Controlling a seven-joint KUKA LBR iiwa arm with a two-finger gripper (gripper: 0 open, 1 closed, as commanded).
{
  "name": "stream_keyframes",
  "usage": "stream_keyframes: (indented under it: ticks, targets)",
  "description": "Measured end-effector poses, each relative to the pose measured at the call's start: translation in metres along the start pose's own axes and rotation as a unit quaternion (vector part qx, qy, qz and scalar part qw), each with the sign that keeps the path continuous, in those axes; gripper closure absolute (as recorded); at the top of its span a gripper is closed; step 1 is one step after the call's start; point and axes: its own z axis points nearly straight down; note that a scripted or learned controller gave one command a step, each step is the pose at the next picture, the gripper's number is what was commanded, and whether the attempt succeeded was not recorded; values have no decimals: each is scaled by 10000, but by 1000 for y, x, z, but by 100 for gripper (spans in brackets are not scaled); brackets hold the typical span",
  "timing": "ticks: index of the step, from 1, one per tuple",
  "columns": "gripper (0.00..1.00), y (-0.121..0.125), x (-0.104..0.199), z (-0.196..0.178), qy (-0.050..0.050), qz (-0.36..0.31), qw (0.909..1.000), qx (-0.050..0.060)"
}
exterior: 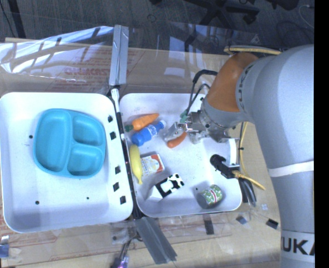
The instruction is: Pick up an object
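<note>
My gripper (178, 132) sits at the frame's centre-right, low in the right bin (209, 208), its metal fingers seemingly pinching a small smooth orange piece (176, 140), though glare blurs the contact. Left of it lie a tapered carrot (144, 119) and a blue bottle (146, 133).

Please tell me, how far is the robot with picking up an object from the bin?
Done: the arm has reached into the right bin, and the gripper sits low over the clutter.
In hand: it is at a small orange piece, but a firm grasp cannot be confirmed here.
Left: lifting something clear. The carrot, blue bottle, banana and green can lie on the bin floor.
</note>
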Motion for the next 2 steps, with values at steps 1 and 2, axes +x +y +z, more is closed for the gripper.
stream_keyframes:
  ticks: [1,2]
  targets:
    - [100,0,1,-10,5,-20,10000,10]
    - [100,38,21,-94,3,-218,9998,-12]
